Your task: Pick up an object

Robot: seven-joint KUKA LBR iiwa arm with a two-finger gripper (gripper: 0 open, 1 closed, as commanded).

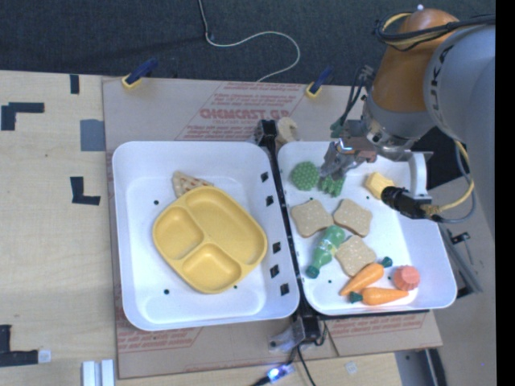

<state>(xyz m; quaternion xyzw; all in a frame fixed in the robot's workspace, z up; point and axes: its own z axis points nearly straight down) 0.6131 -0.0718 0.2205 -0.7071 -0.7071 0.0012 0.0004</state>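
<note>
At the upper right of the frame, the grey arm [463, 55] bends down and toward the left, its orange band above the wrist. The gripper [339, 167] hangs over the upper part of the right bin [410, 236]; whether it is open or closed cannot be told. A small green piece [331, 186] lies right at its tip, just beside a broccoli head [304, 174]. Lower in that bin lie two toast slices [311, 216], a cracker [356, 256], a green bottle [325, 248], two carrots [364, 277] and a reddish round toy [407, 277]. The left bin [145, 215] holds a yellow divided plate [211, 236] that partly covers a tan waffle wedge [187, 183].
</note>
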